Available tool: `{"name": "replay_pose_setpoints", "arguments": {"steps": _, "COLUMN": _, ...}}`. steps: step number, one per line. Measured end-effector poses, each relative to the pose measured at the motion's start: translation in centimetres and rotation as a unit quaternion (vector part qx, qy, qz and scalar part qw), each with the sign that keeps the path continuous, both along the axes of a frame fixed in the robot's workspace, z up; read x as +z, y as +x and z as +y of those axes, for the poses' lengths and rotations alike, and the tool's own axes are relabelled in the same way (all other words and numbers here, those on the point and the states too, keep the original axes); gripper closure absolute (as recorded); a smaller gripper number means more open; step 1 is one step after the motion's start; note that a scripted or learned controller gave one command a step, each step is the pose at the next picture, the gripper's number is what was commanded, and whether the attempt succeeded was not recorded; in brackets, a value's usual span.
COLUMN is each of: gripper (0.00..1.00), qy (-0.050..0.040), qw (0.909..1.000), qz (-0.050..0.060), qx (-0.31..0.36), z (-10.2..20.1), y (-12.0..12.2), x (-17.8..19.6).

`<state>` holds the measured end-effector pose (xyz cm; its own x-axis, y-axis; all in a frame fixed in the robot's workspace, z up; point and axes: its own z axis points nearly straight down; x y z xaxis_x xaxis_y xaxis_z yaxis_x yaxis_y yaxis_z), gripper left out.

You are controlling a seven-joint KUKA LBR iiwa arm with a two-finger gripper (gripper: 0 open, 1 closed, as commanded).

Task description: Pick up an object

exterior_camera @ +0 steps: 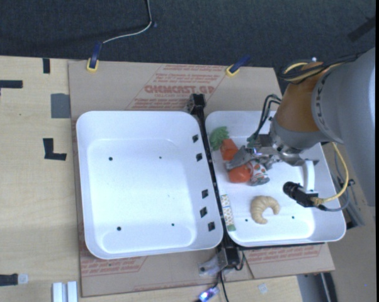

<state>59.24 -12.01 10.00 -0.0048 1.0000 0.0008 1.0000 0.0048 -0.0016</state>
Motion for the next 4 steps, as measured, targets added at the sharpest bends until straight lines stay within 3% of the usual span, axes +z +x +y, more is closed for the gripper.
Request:
{"name": "replay_pose_setpoints", "arguments": {"steps": 1, "gripper": 0.0, "qy": -0.0003, "qw": 1.0, "qz": 0.0, "qx": -0.002, "z": -0.2, "y": -0.2, "x": 0.5}}
{"name": "replay_pose_setpoints", "arguments": {"steps": 2, "gripper": 0.0, "qy": -0.0028, "qw": 0.9999, "qz": -0.013, "qx": -0.003, "z": 1.3, "y": -1.8, "x": -0.8}}
{"name": "replay_pose_setpoints", "arguments": {"steps": 3, "gripper": 1.0, "qy": -0.0028, "qw": 0.9999, "qz": -0.013, "qx": -0.002, "z": 1.3, "y": -1.8, "x": 0.3}}
{"name": "replay_pose_setpoints", "arguments": {"steps": 4, "gripper": 1.0, "qy": -0.0002, "qw": 1.0, "qz": -0.003, "qx": 0.001, "z": 11.6, "y": -2.3, "x": 8.9}}
